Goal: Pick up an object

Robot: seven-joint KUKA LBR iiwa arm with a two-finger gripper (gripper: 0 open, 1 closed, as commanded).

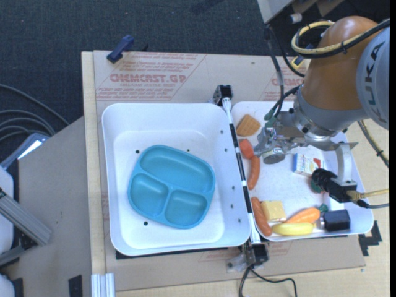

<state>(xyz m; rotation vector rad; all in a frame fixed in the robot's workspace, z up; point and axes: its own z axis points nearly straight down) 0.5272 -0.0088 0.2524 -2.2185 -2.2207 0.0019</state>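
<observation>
A brown bench [154, 73] carries two white bins. In the right bin [346, 228], the pincer [272, 148] hangs low, grip unreadable, nothing visibly held. An orange sausage [249, 161] lies just left of it, likely the target; next comes descent and closing.

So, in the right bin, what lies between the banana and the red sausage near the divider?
In the camera view, a yellow cracker-like square sits between the banana and the red sausage, touching both or nearly so.
</observation>
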